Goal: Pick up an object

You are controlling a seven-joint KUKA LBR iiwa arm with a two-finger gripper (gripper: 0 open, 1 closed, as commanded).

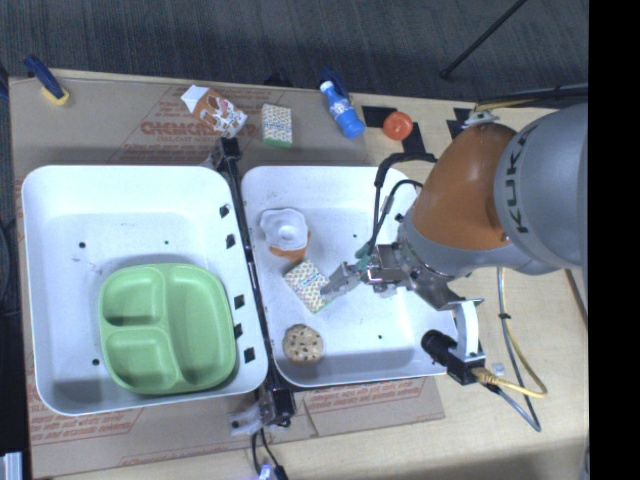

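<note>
I see the end effector (338, 279) low in the right bin (345, 183), beside the patterned packet (307, 285) (finger spacing unreadable, I cannot tell). Arm hides that bin's right wall.

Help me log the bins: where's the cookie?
The cookie lies in the right bin, near its front-left corner, just below the patterned packet.

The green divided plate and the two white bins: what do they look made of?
Green divided plate: likely moulded plastic, matte, judging by its even colour, rounded compartments and soft sheen. White bins: probably thin formed plastic, smooth and slightly glossy, with rounded corners; painted metal cannot be excluded.
</note>
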